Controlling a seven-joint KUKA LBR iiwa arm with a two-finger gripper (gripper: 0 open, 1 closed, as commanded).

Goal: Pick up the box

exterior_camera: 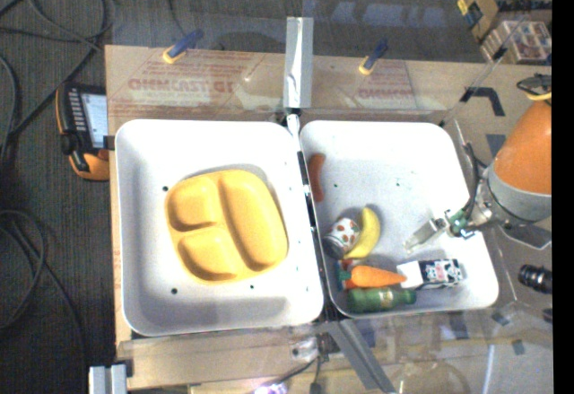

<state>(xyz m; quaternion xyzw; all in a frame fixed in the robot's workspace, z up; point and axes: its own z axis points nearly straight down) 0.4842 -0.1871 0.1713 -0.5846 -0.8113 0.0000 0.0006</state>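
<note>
The box (433, 273) is small and white with a dark picture on its right end. It lies flat in the right bin (386, 141), near the front right corner, just right of a carrot (375, 276). My gripper (423, 237) hangs over the right bin, a little behind the box and slightly to its left, apart from it. The arm with its orange band (536, 154) reaches in from the right edge.
A banana (364, 232), a small round toy (343, 236), a green bottle (381, 298) and a reddish sausage (316, 177) also lie in the right bin. A yellow divided plate (227, 223) sits in the left bin (143, 150).
</note>
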